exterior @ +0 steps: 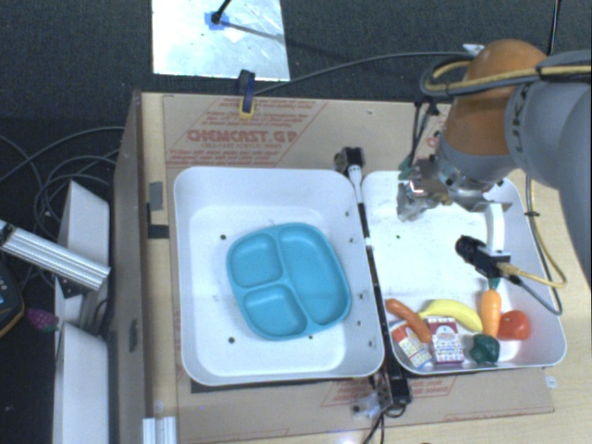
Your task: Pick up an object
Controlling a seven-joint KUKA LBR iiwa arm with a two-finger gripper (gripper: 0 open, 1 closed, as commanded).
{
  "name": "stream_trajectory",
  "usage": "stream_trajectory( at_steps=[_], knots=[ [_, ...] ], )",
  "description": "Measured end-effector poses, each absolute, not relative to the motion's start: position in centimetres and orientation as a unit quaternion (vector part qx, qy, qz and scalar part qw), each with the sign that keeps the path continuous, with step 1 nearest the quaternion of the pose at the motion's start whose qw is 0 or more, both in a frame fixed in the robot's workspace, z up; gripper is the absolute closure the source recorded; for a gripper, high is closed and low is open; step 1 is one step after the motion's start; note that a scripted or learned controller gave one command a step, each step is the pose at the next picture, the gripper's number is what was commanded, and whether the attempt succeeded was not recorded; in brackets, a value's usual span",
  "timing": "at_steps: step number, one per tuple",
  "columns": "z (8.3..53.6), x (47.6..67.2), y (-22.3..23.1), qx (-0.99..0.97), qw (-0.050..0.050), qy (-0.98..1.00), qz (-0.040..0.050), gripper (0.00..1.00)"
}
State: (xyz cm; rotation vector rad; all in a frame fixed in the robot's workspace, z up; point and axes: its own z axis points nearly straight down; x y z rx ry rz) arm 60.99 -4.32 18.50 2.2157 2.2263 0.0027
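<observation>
Lying heaped in the right bin's near right corner is everything I could take: a small box, a green piece, a red tomato, a carrot and a banana. The banana's long axis runs left to right. Bare bin floor comes next. My hand hangs over the bin's far left part, so the heap lies nearward and to the right of it. How far my hand is open I cannot tell, and I see nothing held in it.

Robot lab: grey arm, white bins, loose cables, dark carpet.
</observation>
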Motion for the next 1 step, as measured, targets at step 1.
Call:
stream_trajectory(
  at_steps=[1],
  knots=[
    [24.04, 58.57, -2.31, 0.705, 0.001, 0.709, 0.0015, 1.00]
  ],
)
